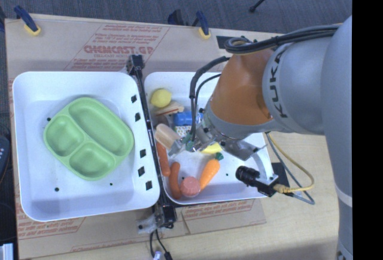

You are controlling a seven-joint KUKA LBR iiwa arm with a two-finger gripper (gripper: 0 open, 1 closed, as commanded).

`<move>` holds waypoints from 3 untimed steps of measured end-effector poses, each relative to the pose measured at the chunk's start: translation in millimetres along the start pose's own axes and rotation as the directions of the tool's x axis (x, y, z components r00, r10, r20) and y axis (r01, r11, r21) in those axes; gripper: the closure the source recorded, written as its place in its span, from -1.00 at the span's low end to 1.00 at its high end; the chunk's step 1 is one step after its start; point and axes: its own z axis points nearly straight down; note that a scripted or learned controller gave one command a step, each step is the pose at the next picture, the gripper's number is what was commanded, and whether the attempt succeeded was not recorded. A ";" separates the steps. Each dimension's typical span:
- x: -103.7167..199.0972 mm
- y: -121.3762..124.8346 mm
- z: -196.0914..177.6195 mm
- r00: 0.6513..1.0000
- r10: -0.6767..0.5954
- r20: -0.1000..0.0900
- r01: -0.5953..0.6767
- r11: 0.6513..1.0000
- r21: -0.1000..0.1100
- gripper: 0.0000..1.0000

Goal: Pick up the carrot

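The carrot point(209, 172), orange with a small green top, lies tilted in the right bin point(239, 192) near its front wall. My gripper point(189, 144) hangs just up and left of the carrot's green end, over the middle of the bin. It is low among the toy foods, and nothing is visibly held in it. The arm's orange band and grey wrist cover the right half of this bin.
Around the gripper lie a yellow lemon point(160, 97), a blue item point(184, 118), a tan bread piece point(167, 133), a yellow piece point(212, 148), a red sausage point(175, 178) and a pink round piece point(190, 187). The left bin point(30, 97) holds a green divided plate point(88, 136).
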 end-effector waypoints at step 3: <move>-38.1 -27.5 -0.3 0.951 -0.310 0.001 0.310 0.951 0.000 1.00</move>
